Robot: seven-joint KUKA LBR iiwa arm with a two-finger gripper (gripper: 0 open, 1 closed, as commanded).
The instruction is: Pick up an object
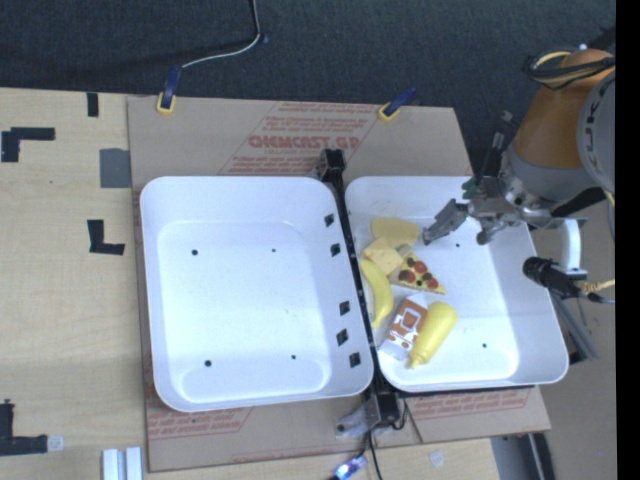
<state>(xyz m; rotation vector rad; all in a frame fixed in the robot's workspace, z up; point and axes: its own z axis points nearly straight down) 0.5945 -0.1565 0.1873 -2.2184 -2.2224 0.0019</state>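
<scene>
Camera view shows the gripper [462,226] poised above the right bin [500,363], just right of a cluster of toy food along the bin's left wall: a cheese wedge [392,235], pizza slice [418,275], banana [378,290] and yellow bottle [432,332]. A clean pick likely means centring over one piece (the cheese is nearest) before descending. The jaws stand apart, holding and touching nothing.

Open gripper [462,225] above right bin [520,298], toy food [405,298]
</scene>
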